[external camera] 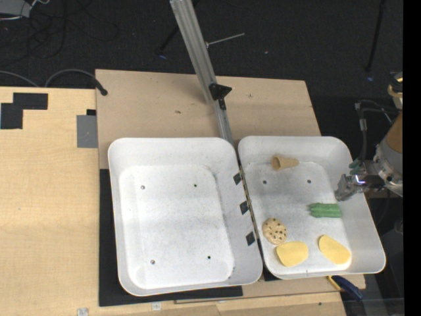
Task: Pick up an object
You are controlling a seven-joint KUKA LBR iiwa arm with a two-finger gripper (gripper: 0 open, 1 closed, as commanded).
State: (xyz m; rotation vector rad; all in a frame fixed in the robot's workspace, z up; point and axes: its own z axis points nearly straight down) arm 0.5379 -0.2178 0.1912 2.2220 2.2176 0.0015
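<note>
The right bin (358, 245) holds a tan cone-shaped piece (285, 162) near its back, a green piece (325, 210) toward its right side, a round cookie with dark chips (274, 230), and two yellow pieces (291, 253) (334, 249) at the front. My gripper (346, 187) hangs at the right bin's right wall, just above and right of the green piece. Nothing shows between its fingers, and their spacing is too small to read.
The left bin (125, 176) lies beside the right one, joined by dark clips (244, 207). A slanted metal rail (197, 51) rises behind the bins. The arm's wrist (388, 170) sits past the bench's right edge.
</note>
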